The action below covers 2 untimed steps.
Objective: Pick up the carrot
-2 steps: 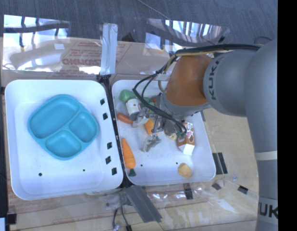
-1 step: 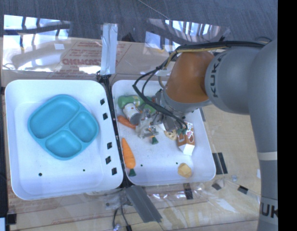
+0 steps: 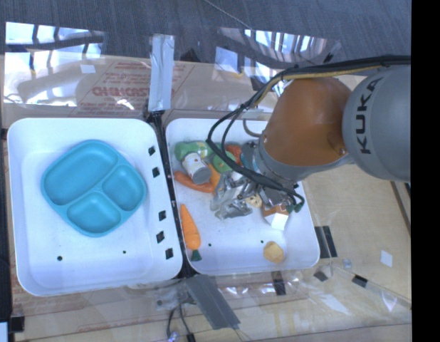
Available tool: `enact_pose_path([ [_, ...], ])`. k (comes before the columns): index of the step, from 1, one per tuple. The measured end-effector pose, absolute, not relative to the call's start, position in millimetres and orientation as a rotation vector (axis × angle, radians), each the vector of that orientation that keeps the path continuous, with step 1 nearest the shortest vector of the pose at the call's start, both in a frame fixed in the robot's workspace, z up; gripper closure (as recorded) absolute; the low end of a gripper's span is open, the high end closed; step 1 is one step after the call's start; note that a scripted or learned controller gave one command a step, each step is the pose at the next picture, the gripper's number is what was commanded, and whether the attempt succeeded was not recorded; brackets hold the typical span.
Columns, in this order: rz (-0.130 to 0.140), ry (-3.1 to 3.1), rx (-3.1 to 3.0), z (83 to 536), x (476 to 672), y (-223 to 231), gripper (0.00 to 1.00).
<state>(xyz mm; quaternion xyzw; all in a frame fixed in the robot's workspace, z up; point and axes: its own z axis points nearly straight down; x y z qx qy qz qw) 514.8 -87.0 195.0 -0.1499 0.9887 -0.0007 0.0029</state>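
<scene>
An orange carrot (image 3: 189,228) with a green tip lies along the left wall of the right bin (image 3: 238,263), near its front corner. My gripper (image 3: 232,200) hangs low over the middle of that bin, to the right of the carrot and apart from it. The arm's orange band and grey wrist cover much of the bin's right half. Nothing shows between the metal fingers.
Around the gripper lie a green item with a grey can (image 3: 196,167), another orange piece (image 3: 195,180), a white block (image 3: 279,221) and a small tan lump (image 3: 274,251). The left bin (image 3: 28,262) holds a blue divided plate (image 3: 94,186).
</scene>
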Motion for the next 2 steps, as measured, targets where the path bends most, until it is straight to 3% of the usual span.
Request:
enact_pose_path([
  [1,0.0,3.11,0.45,132.7,560.1,-107.2,1.0],
  [2,0.003,3.114,0.402,193.6,505.0,-23.6,1.0],
])
